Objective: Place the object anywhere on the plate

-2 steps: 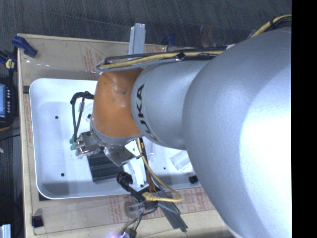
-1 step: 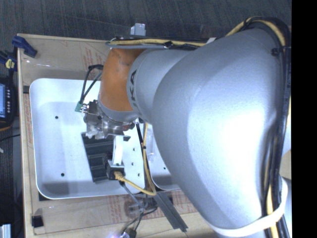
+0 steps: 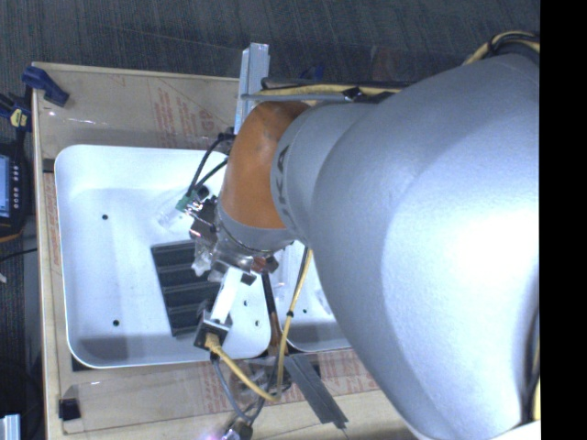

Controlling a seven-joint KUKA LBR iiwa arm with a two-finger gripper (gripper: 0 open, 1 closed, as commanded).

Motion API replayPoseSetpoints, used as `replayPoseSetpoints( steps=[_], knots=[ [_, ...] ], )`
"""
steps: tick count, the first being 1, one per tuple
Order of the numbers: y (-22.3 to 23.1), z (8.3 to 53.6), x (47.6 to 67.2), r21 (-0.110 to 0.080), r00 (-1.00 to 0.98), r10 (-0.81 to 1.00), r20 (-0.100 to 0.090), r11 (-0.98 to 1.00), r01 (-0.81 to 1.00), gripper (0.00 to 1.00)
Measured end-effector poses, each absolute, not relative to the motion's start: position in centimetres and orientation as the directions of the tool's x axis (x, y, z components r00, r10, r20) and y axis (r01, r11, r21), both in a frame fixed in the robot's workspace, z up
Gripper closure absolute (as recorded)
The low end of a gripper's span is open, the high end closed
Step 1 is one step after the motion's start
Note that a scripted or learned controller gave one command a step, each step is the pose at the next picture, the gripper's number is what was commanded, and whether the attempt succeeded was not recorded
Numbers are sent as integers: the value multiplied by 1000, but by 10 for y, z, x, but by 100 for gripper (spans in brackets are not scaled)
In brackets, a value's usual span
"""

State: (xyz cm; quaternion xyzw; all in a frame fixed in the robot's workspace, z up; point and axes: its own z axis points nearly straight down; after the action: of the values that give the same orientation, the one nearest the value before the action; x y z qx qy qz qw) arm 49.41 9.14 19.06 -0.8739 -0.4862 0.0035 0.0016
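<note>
Camera view: gripper hangs over a white bin, its opening impossible to tell; a dark ribbed slab lies just beside, at its 8 o'clock.

Looking down at a slant on a bench with a white left bin. Across the right, a big grey arm, with an orange band above the wrist, reaching over that bin's right part. On the bin floor near the front wall, flat, a dark ribbed slab. Gripper at the slab's right edge, perhaps touching; too cluttered to tell. Past the wrist, a strip of the right bin. At the bench's far left corner, a blue clamp.
</note>
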Motion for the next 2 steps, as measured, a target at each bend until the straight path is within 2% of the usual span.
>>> replayPoseSetpoints(
  steps=[1,2],
  knots=[
    [32,191,524,-4,540,842,-1,-540,842,100],
    [72,203,591,-5,663,749,-2,-663,749,100]
  ],
)
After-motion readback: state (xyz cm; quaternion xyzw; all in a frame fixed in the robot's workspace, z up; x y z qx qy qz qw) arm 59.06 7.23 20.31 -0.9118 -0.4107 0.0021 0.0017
